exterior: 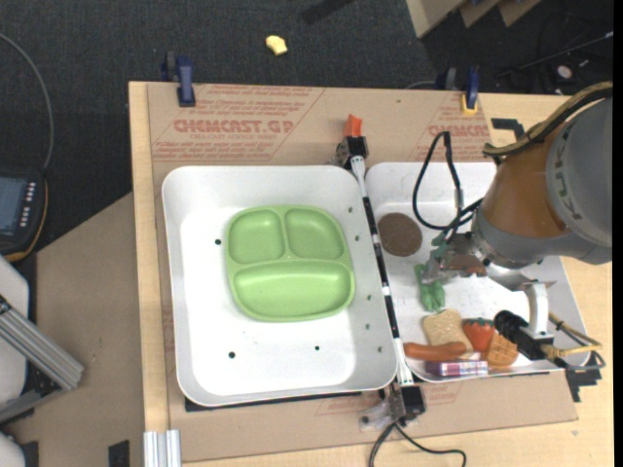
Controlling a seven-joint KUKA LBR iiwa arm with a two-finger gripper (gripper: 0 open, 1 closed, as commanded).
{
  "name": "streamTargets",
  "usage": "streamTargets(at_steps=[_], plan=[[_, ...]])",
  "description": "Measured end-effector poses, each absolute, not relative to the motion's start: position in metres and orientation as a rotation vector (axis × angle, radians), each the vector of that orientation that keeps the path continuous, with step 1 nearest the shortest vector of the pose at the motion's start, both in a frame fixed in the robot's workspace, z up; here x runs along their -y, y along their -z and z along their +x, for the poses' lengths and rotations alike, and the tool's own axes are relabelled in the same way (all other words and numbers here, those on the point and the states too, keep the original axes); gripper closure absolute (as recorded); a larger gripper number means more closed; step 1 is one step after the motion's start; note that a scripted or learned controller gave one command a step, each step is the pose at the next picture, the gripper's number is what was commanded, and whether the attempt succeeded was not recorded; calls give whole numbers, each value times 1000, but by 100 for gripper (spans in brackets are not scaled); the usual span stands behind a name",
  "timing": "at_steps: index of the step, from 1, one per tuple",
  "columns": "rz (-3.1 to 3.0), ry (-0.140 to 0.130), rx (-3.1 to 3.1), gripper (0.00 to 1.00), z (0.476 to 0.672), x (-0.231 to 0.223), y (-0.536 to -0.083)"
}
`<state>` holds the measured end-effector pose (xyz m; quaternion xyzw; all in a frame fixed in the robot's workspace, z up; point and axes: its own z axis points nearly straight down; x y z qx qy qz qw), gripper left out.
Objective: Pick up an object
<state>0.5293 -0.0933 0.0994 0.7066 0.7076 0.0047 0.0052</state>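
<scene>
While the jaws' state is hidden, a brown disc and bread slice flank them.

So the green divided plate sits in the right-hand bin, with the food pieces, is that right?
Not quite. The camera view shows the green divided plate alone in the left bin; the food pieces lie in the right bin, under the arm.

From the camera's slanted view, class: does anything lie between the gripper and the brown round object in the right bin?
Nothing visible does. The gripper hangs over the right bin, and the brown round object lies just up and left of it on bare white floor. The other toys cluster along the near edge.
</scene>
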Motion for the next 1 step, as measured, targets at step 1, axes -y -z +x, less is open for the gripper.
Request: streamTargets(at_steps=[1], plan=[[2210, -13, -2224, 100, 532, 48, -190]])
